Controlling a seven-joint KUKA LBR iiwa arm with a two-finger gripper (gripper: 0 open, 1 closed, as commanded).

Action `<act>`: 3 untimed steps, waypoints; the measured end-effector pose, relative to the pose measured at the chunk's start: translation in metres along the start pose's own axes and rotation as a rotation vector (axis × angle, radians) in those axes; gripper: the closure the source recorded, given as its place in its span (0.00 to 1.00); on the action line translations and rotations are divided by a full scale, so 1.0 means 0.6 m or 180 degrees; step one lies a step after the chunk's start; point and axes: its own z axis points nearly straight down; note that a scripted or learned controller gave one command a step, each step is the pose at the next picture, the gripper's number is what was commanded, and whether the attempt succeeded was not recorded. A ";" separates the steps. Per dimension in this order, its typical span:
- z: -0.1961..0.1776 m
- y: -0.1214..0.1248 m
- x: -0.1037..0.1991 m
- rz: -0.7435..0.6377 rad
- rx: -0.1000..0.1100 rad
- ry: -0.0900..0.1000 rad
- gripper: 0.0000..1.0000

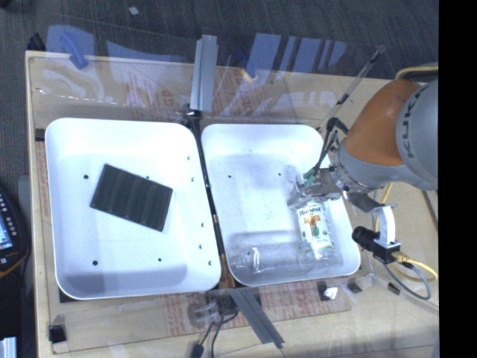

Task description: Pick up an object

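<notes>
The metal two-finger gripper (309, 187) touches the clear plastic bottle with a white label (315, 230); finger state cannot be told.

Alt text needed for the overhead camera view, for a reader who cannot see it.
The arm's gripper is low in the right bin, at the top of a labelled clear bottle; another clear bottle lies along the near wall. The left bin holds a dark ribbed rectangular pad.
</notes>
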 end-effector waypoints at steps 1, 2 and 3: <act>0.000 0.000 0.000 -0.0002 0.0000 -0.0002 0.00; 0.051 0.014 -0.001 -0.0113 0.0001 0.0001 0.00; 0.022 -0.018 0.001 -0.0192 -0.0003 0.0006 0.00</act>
